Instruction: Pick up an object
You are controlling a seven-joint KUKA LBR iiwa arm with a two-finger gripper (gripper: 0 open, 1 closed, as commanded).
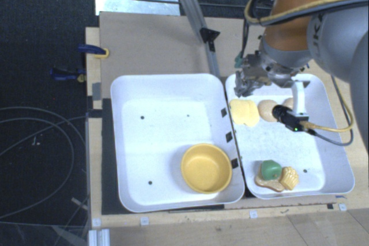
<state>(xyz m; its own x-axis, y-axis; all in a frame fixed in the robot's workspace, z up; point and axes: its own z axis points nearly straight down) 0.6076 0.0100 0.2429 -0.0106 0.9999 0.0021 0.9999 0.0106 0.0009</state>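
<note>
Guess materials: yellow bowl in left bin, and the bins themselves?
Yellow bowl: probably moulded plastic, going by its uniform colour, smooth matte surface and thick rounded rim. Bins: likely thin formed plastic, white with a slight sheen, rounded corners and a rolled lip; coated metal is possible.

yellow bowl (206, 167), white bins (132, 124), green toy (270, 169), orange-banded grey arm (323, 20)

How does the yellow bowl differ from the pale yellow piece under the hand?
The yellow bowl sits in the left bin; the pale yellow piece lies in the right bin. The bowl is round, deep and bigger; the piece is flat and irregular. The bowl's yellow is stronger. Both lie near the divide between bins.
</note>
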